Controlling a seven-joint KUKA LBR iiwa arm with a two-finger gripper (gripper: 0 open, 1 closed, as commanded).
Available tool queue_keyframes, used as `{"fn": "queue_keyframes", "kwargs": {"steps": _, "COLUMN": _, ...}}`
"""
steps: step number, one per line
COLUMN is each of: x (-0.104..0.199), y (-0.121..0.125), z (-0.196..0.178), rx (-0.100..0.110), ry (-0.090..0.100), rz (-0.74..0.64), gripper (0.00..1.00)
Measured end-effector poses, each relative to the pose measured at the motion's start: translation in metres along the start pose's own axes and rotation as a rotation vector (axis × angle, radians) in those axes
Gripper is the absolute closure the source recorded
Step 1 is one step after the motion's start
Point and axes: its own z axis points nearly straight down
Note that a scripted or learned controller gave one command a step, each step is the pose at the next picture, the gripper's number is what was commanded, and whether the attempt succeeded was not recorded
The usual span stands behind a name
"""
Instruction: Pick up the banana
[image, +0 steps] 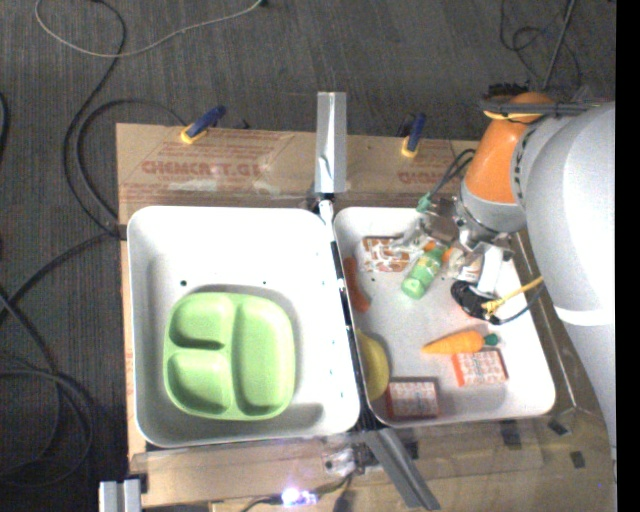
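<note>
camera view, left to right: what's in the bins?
Green divided tray in the left bin → banana at the right bin's left wall → brown packet → carrot → pincer above the right bin's far right side.

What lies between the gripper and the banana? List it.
The gripper is at the far side of the right bin, above a green bottle. The banana lies against the bin's left wall, nearer the camera. The bottle sits roughly on the line between them; the carrot lies off to the side.
</note>
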Motion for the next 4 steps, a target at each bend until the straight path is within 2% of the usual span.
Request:
{"fn": "queue_keyframes", "kwargs": {"steps": 1, "x": -0.102, "y": -0.062, "z": -0.025, "rx": 0.028, "ry": -0.001, "rz": -0.031, "gripper": 0.00}}
{"fn": "queue_keyframes", "kwargs": {"steps": 2, "x": -0.015, "y": -0.134, "z": -0.076, "rx": 0.029, "ry": 0.007, "rz": -0.400, "gripper": 0.00}}
{"fn": "queue_keyframes", "kwargs": {"steps": 3, "x": 0.006, "y": -0.146, "z": -0.067, "rx": 0.028, "ry": 0.006, "rz": -0.449, "gripper": 0.00}}
{"fn": "queue_keyframes", "kwargs": {"steps": 4, "x": 0.087, "y": -0.186, "z": -0.068, "rx": 0.028, "ry": 0.009, "rz": -0.605, "gripper": 0.00}}
